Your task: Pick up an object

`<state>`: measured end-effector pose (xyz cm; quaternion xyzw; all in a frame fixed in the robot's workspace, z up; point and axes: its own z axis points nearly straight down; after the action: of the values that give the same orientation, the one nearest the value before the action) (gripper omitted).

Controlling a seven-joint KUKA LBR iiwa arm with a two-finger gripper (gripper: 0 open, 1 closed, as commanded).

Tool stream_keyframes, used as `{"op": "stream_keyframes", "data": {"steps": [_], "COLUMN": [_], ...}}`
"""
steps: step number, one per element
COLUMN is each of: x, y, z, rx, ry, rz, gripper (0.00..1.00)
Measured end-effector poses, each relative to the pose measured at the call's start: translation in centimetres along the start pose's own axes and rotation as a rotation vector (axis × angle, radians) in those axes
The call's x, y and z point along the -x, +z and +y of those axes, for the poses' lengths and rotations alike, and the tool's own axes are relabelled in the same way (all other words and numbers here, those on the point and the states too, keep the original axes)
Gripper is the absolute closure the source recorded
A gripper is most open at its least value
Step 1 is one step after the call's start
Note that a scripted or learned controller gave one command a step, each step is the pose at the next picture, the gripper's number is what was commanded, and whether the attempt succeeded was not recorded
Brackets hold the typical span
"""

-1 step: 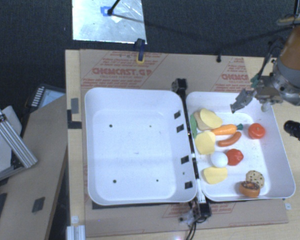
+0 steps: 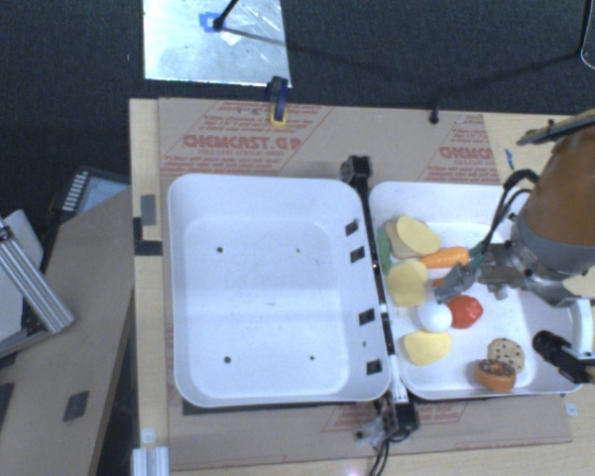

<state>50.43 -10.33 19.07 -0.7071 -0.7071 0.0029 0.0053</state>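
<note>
The right bin [image 2: 446, 194] holds several toy foods: a yellow piece [image 2: 416, 234] at the back, an orange carrot [image 2: 444, 259], a pale yellow piece [image 2: 408, 283], a white egg [image 2: 435, 317], a red piece [image 2: 465, 311], another yellow piece [image 2: 426, 346], a cookie [image 2: 504, 352] and a small orange-brown item [image 2: 495, 374]. My gripper [image 2: 454, 284] hangs low over the middle of this bin, between the carrot and the red piece, just above the egg. Its dark fingers point left and down. Nothing shows between them.
The left bin [image 2: 268, 286] lies beside the right one, with a black clipped divider [image 2: 372, 266] between them. The arm's orange band [image 2: 575, 186] and grey wrist cover the right bin's right side. A cardboard sheet [image 2: 248, 137] lies under both bins.
</note>
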Motion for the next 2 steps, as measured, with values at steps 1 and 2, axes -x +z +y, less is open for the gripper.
{"op": "stream_keyframes", "data": {"steps": [1, 2], "x": [-1.3, -2.1], "y": [11.1, 10.5], "z": [3.9, 7.4], "rx": [0.009, 0.015], "ry": [-0.004, -0.005], "rz": [0.000, -0.004], "gripper": [0.00, 0.00]}}
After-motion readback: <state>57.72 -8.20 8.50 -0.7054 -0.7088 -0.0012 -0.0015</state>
